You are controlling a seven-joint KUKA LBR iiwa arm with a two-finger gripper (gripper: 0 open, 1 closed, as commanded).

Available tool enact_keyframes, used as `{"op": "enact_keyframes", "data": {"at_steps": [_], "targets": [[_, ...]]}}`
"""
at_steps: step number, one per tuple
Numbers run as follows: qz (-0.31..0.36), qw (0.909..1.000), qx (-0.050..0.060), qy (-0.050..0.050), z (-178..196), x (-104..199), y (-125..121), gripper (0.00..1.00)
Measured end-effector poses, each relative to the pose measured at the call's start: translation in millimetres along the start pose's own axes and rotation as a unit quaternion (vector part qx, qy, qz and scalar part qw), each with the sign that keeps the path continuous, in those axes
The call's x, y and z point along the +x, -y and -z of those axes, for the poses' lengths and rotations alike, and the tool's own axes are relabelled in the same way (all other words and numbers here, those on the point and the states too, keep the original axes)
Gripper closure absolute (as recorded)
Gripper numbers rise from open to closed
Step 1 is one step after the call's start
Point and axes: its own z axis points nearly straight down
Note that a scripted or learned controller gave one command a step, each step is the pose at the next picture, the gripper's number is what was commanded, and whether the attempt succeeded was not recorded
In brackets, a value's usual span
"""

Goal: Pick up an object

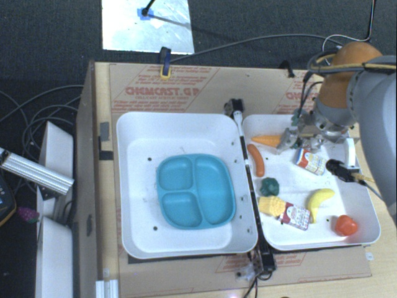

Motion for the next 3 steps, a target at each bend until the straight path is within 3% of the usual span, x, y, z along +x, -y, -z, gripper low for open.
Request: {"op": "enact_keyframes", "data": {"at_steps": [1, 2, 3], "targets": [[0.010, 0.9995, -0.030, -0.002, 1.2, -11.6, 74.7, 0.00], [0.007, 0.9999, -0.013, -0.007, -4.5, 6.4, 14.6, 0.00], [0.002, 1.0000, 0.002, -0.004, -4.7, 26.4, 1.5, 0.00]]}}
